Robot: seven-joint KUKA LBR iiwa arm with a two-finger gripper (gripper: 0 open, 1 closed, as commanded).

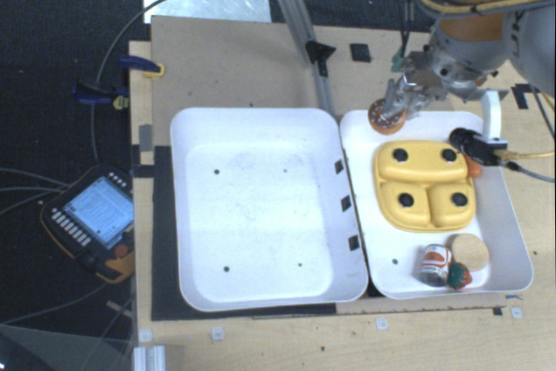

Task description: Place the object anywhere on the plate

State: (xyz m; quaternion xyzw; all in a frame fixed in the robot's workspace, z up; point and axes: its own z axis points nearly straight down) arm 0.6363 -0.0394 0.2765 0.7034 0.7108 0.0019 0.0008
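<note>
No writing, brand, number or sign can be read anywhere here. The pendant [94, 217] at nine o'clock off the counter [234, 65] has a lit bluish screen, but whatever it displays is too blurred to make out. The can [434, 263] in the right bin [512, 256], at four o'clock, bears a label too small to read.

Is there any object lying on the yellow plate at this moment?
No, the yellow plate has nothing lying in its compartments; the can and the round biscuit-like item lie on the bin floor beside it.
</note>
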